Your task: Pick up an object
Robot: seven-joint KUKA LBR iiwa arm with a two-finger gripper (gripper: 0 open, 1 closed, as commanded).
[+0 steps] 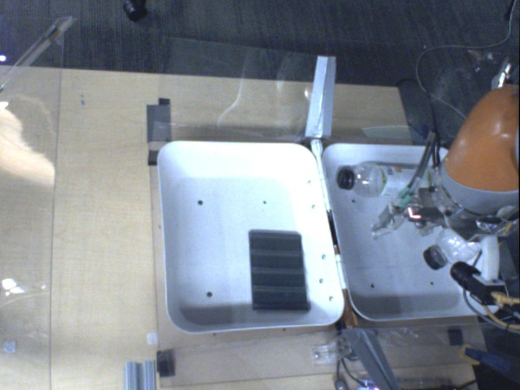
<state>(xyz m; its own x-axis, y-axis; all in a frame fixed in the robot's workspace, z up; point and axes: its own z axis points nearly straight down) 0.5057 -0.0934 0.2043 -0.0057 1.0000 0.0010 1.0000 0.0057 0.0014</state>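
The arm point(483, 149) w/ its orange band hangs over the right bin point(366, 295). Its gripper point(396, 216) sits just below a clear plastic bottle point(375, 178), which lies on its side near the right bin's far wall, dark cap pointing toward the left bin point(175, 218). Whether the gripper is released or clenched can't be told (too blurred). A black ribbed block point(278, 270) lies flat in the left bin, well apart from the right bin's bottle.

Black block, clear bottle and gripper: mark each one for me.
Black block point(279, 270), camera view, middle of its ribbed top, in the left bin.
Clear bottle point(375, 179), camera view, its clear body, right of the dark cap, in the right bin.
Gripper point(388, 222), camera view, at its fingertips over the right bin.
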